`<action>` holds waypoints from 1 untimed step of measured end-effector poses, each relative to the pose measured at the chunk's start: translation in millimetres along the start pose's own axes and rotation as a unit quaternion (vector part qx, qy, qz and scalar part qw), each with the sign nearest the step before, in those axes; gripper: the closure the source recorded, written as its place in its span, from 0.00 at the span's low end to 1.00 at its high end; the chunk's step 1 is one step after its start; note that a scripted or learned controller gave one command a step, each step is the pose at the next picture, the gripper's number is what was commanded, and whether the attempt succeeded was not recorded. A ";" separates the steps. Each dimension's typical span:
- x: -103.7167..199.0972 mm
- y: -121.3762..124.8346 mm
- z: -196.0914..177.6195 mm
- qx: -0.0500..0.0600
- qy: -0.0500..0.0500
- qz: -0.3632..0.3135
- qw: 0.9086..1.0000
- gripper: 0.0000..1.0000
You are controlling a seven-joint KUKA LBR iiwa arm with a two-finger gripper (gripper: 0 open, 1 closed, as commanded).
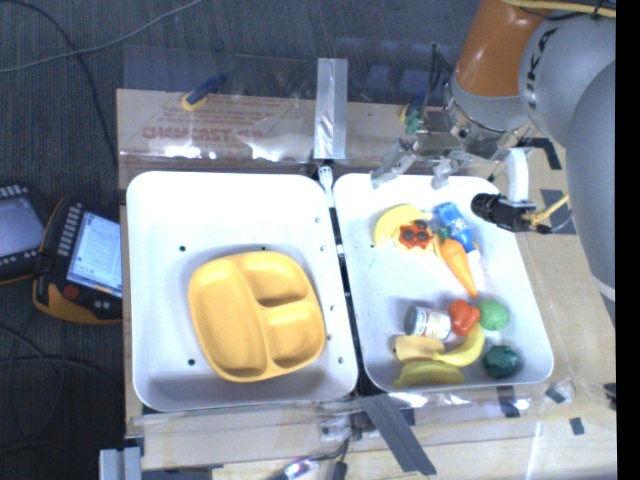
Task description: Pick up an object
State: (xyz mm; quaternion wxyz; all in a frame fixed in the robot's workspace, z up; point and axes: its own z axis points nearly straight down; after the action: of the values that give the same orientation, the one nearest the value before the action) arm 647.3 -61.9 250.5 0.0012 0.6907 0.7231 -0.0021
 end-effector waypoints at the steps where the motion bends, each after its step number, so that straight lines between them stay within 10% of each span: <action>1: -52.8 17.6 123.4 0.001 0.001 -0.025 1.000 0.00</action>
State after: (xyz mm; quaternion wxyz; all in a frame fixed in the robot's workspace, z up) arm 667.2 -114.3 127.3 -0.0003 0.6721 0.7404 -0.0028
